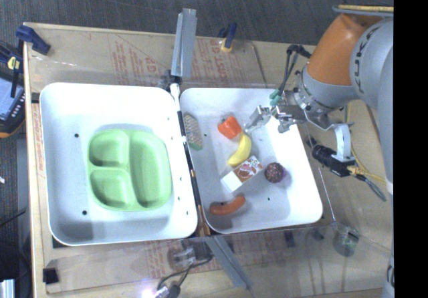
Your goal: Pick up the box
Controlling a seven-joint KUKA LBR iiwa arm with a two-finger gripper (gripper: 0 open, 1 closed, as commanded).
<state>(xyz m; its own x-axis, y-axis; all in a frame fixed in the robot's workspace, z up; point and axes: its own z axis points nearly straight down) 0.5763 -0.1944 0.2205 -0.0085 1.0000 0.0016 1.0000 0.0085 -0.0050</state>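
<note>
**Box lies in the right bin, gripper above the bin's far right part**

While the arm (354, 56) reaches in from the right of the camera view, its gripper (267, 116) hangs over the upper right part of the right bin (304, 206), with nothing visible between its fingers; whether those fingers stand apart or together cannot be told from this angle. The box (242, 174), white with a red and brown printed face, lies tilted near the middle of that bin, well below and left of the gripper. A yellow banana (241, 150) lies just above the box, touching or nearly touching it, and an orange pepper (229, 127) sits above the banana. A dark round fruit (274, 172) rests just right of the box. A sausage (227, 206) lies below it near the bin's front wall. A small brush-like thing (192, 129) leans at the bin's left wall. On the same surface, the left bin (60, 109) holds a green divided tray (130, 170).
</note>
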